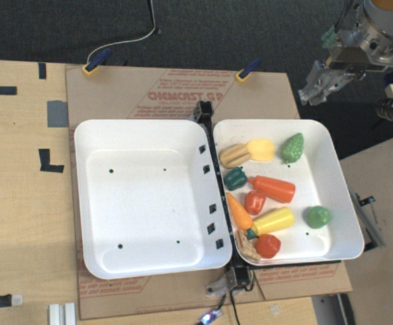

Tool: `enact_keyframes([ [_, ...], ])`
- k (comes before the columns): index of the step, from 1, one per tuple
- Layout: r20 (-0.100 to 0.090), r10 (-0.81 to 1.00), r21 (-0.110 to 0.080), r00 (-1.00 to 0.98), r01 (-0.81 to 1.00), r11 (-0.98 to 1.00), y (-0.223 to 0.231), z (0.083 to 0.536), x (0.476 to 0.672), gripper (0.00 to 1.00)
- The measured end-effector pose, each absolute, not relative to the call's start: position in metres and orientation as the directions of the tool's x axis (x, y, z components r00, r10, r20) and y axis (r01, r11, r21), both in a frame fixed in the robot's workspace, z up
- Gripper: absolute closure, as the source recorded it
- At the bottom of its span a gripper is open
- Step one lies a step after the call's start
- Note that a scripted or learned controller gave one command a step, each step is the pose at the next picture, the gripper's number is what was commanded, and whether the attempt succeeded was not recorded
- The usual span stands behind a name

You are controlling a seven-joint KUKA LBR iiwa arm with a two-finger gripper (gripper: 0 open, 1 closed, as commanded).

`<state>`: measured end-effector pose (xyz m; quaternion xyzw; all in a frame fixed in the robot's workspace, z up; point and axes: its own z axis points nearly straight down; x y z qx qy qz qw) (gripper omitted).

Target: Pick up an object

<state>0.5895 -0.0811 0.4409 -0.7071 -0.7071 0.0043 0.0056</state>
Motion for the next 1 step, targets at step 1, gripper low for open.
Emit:
enact_keyframes([
  [1,0.001,1.000,0.009,-0.009,1.000,0.009,0.0118,0.5404,0.5923,1.00],
])
